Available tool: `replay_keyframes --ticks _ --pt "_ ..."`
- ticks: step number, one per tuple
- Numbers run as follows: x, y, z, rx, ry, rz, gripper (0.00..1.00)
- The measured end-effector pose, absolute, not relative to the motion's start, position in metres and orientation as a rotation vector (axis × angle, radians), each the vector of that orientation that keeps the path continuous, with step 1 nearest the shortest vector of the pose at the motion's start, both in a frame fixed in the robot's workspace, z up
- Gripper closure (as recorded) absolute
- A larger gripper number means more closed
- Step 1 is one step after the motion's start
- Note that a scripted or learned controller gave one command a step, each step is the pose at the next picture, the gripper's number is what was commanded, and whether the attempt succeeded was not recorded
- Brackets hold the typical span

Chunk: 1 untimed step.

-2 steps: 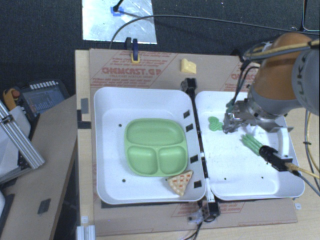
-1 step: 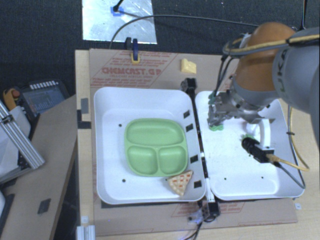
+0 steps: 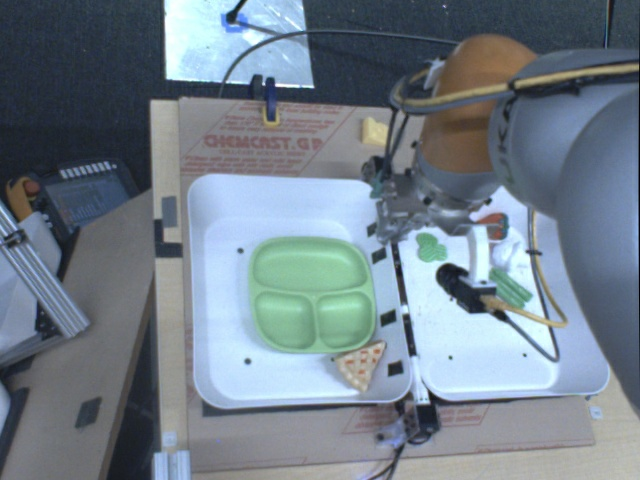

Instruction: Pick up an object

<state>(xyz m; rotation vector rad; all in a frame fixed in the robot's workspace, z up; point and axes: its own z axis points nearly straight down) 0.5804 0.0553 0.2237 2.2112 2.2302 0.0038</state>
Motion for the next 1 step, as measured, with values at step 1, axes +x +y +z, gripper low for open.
replay_keyframes --ticks 1 --pt "0.5956 0.0958 0.2249 2.212 2.230 0.005 1.00"
